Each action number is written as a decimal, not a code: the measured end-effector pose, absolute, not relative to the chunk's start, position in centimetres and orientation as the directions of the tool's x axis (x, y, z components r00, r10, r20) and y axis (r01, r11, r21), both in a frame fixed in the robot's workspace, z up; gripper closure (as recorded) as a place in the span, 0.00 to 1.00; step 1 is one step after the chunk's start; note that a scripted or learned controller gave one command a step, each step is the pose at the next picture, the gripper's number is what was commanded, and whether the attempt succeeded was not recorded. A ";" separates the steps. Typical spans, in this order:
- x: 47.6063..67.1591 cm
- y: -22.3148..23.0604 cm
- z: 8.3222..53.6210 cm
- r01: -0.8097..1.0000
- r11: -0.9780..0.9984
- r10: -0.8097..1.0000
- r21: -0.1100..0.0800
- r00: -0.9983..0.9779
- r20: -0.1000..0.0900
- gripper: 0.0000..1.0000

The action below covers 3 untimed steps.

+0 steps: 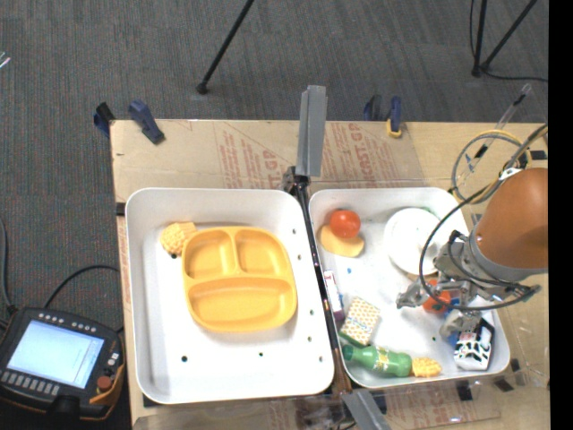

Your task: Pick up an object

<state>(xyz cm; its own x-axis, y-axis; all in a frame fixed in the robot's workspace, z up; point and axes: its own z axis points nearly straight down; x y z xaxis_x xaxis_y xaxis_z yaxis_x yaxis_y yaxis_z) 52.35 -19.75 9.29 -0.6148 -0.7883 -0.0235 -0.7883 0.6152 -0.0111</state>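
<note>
A green bottle [377, 358] lies along the right bin's [407, 195] front wall, a checkered block [361, 320] just behind it. The gripper [445, 305] hangs low in that bin's right part; whether its fingers are spread I cannot tell, though something orange, perhaps a small toy [436, 303], shows among them. The left bin [152, 330] holds a yellow divided tray [239, 277].

A robotics lab: clamped cardboard bench [260, 155], tripod legs [231, 34], teach pendant [58, 361] on carpet.
</note>
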 end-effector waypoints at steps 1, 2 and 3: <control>52.0 -17.4 8.6 -0.815 0.579 -0.815 0.004 -0.579 -0.004 0.00; 49.7 -19.5 9.0 -0.868 0.497 -0.867 -0.006 -0.497 -0.027 0.00; 47.9 -14.6 8.7 -0.843 0.538 -0.843 0.004 -0.538 -0.004 0.00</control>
